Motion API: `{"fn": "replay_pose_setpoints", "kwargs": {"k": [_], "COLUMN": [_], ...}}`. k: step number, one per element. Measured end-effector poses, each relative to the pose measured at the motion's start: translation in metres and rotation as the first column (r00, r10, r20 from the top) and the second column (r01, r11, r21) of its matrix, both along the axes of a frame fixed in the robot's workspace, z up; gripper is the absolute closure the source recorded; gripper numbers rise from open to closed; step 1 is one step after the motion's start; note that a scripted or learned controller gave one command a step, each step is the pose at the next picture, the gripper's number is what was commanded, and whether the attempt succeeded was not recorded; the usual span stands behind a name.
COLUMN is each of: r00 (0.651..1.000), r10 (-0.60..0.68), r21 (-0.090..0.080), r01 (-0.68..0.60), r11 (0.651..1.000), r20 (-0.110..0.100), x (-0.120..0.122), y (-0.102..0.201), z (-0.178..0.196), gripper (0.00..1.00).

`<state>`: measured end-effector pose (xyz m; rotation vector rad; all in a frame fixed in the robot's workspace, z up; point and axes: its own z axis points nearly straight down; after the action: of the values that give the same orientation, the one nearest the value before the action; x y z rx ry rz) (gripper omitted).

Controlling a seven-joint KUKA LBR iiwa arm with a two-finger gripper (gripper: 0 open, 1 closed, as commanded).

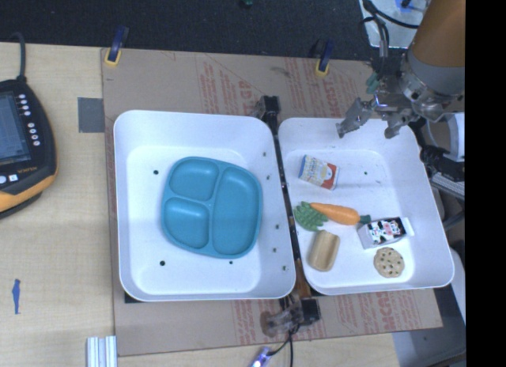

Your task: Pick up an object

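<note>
Camera view shows the right bin (427, 199) holding a small carton (318, 172) near its upper left, a toy carrot (332, 213) at centre, a tan cylinder (323, 250) below it, a black-and-white pack (383, 231) and a cookie (389, 262) lower right. Gripper (371, 122) hangs over the bin's upper edge, fingers spread apart, holding nothing. Left bin (134, 152) carries a blue divided plate (211, 207). A handheld controller (20, 148) lies at the frame's left edge
</note>
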<state>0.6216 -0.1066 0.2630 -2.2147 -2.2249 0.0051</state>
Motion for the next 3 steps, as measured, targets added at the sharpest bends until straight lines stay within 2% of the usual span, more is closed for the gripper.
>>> {"fn": "replay_pose_setpoints", "kwargs": {"k": [1,2,3], "r00": [1.0,1.0,1.0], "r10": [-0.001,-0.001,-0.001], "r21": [-0.001,-0.001,-0.002], "r01": [0.001,0.001,0.001], "r11": [1.0,1.0,1.0], "r20": [-0.002,0.005,0.006], "x": [0.002,0.009,0.01], "y": [-0.008,-0.007,-0.008], "z": [-0.098,-0.166,-0.154], "gripper": [0.0,0.0,1.0]}}
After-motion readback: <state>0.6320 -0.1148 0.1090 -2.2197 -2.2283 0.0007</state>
